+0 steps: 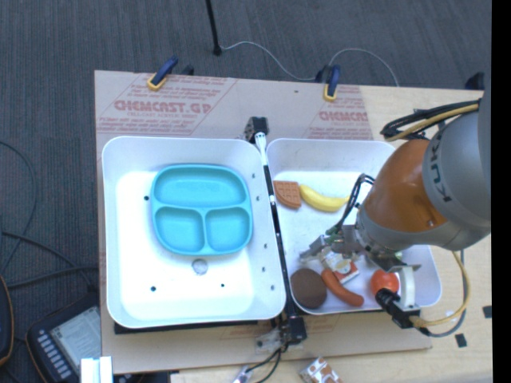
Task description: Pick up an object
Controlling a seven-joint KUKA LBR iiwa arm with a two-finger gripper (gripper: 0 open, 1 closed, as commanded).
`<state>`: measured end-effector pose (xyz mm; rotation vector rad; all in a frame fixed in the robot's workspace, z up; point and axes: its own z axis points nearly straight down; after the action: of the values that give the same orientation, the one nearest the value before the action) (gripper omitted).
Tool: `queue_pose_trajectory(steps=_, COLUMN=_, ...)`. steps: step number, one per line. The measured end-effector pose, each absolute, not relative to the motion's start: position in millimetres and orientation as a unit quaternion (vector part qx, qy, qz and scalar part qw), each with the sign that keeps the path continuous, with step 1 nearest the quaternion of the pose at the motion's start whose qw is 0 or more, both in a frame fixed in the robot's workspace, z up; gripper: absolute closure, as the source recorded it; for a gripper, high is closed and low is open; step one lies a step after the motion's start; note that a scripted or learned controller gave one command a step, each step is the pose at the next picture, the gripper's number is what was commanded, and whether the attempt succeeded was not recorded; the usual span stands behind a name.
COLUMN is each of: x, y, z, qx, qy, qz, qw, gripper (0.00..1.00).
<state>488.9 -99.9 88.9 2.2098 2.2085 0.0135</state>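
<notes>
Sausage [343,290] lies just below claw [329,250] (right bin [315,152]).

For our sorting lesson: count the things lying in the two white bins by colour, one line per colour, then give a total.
Blue: 1, the divided tray
Yellow: 1, the banana
Brown: 2, the waffle piece and the round brown item
Red or orange-red: 2, the sausage and the small round item
Total: 6

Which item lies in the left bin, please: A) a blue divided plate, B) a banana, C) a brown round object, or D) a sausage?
A: the blue divided plate rests in the left bin, while the banana, sausage and brown round object lie in the right bin.
</notes>
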Motion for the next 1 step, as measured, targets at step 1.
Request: queue_pose_trajectory(steps=1, x=488.8, y=-101.1, z=88.7, qx=0.707, qy=0.707, qz=0.0048, qw=0.007, gripper=0.0)
